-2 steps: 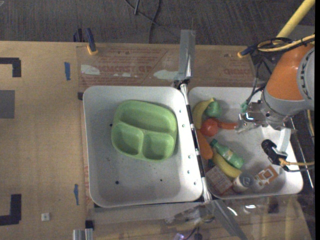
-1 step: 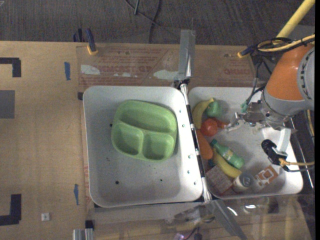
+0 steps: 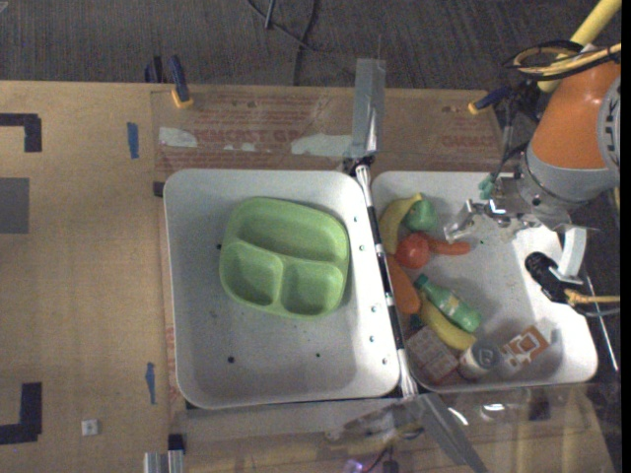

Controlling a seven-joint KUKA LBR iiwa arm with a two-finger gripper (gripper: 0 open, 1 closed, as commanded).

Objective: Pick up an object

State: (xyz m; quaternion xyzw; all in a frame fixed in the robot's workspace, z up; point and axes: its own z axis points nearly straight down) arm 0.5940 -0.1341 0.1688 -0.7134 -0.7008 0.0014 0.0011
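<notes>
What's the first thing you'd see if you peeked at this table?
The big green divided plate sits alone in the left bin, so it jumps out first. Next comes the heap of colourful toy food along the left side of the right bin: a yellow banana, a red tomato and a small green bottle. Above them, the arm's orange band hangs over that bin's far right corner.
</notes>
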